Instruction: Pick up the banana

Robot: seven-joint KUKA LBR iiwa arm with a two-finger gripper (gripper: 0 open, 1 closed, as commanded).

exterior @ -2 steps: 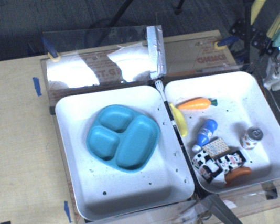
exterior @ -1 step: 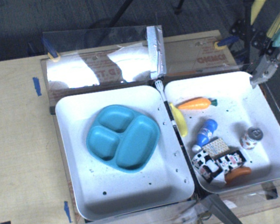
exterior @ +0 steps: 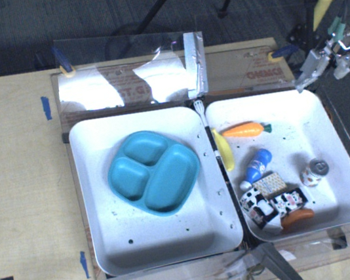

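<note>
The banana (exterior: 224,150) is a small yellow fruit lying lengthwise against the left wall of the right bin (exterior: 332,123), just below the green-topped orange carrot (exterior: 245,131). My gripper (exterior: 307,75) hangs beyond the far right corner of that bin, outside it and well away from the banana. Nothing shows in its grasp.
The right bin also holds a blue bottle (exterior: 257,165), a small round tin (exterior: 316,170), a black-and-white patterned toy pile (exterior: 271,199) and a red-brown sausage-like piece (exterior: 297,217). The left bin (exterior: 105,241) holds a blue sectioned plate (exterior: 154,171). A clear plastic sheet (exterior: 131,77) lies behind the bins.
</note>
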